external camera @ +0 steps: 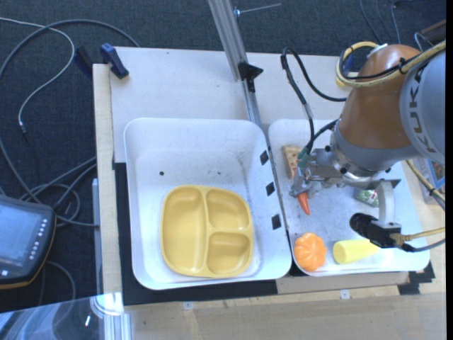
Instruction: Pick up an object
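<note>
A blue clamp (114, 60) grips the bench's far-left corner; a dark tablet (21, 241) lies left.

Small orange carrot (304, 203) (tip down), upright, right bin, at claw (306, 187)

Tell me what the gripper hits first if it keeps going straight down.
Probably the carrot, which sits right under the gripper in the right bin. Depth is hard to judge, so contact may already exist.
</note>
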{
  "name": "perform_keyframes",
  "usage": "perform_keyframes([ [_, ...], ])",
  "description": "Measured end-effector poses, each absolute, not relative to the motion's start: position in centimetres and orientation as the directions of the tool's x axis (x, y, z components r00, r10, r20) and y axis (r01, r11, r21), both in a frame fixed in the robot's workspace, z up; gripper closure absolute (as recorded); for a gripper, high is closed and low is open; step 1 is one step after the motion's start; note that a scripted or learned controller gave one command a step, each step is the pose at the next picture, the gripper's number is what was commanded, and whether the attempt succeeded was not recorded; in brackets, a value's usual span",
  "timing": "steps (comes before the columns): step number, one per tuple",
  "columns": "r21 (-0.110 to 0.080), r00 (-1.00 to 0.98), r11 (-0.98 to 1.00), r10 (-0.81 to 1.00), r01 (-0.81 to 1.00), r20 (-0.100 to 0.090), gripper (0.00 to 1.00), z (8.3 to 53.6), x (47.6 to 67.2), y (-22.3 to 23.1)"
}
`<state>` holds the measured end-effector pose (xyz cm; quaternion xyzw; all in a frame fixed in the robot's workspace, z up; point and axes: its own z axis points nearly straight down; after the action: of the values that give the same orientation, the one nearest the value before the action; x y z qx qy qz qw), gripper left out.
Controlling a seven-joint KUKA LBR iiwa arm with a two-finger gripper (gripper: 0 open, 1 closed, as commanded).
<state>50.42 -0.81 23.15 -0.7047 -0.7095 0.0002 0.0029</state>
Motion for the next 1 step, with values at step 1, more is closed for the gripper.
perform_keyframes([
  [1,-0.005,-0.006,0.006,1.0,1.0,0.004,1.0,22.35,49.9,4.5],
])
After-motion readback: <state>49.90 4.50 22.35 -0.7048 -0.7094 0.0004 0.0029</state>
